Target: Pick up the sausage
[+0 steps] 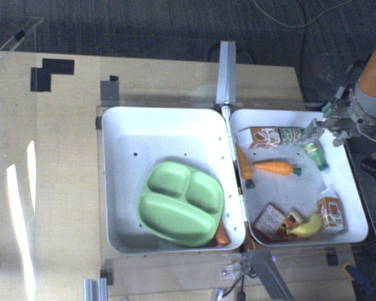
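Sausage (242, 161): taken to be the brownish-orange link lying lengthwise in the right bin (357, 227), hard against that bin's left wall, with a small dark item just beyond its lower end. Identification not certain at this resolution.

Risks noted:
- Pressed to the wall, so little room on that side. A descent could strike the rim or the divider and push the link aside instead of closing on it.
- Carrot (273, 167) just beside, similar in colour and shape. Wrong pick likely if aim drifts right.
- Second orange-red end (220, 234) poking out from under the green plate (180, 200) in the left bin (122, 168). Could be mistaken for the target, or be the target itself. Cannot tell.
- Rounded, smooth-looking body. Judged prone to rolling or slipping out of a grasp placed off centre.

Appearance: slim, elongated, slightly tapered, darker and duller than the carrot, flat on the floor.

Gripper (326, 132): above the far right corner of the right bin, near the carton (276, 136) and green bottle (317, 155), well apart from the sausage. Jaw state cannot be told. Nothing seen held.
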`<action>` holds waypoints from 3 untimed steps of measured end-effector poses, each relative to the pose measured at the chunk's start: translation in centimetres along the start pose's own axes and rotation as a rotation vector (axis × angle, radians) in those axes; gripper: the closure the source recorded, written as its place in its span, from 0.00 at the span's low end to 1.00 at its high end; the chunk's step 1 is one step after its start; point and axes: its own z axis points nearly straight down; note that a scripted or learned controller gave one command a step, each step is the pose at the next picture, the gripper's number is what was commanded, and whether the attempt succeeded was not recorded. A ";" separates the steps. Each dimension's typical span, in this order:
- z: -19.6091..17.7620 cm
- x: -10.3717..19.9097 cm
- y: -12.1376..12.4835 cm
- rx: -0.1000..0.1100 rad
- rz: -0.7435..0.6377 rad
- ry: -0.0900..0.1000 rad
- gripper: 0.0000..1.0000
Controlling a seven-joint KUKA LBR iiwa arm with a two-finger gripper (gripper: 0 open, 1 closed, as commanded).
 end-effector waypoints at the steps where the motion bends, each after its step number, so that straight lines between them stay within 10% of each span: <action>1: 11.7 6.4 -2.6 -0.016 -0.010 -0.001 0.00; 3: 12.7 7.9 -10.0 -0.012 0.020 -0.002 0.00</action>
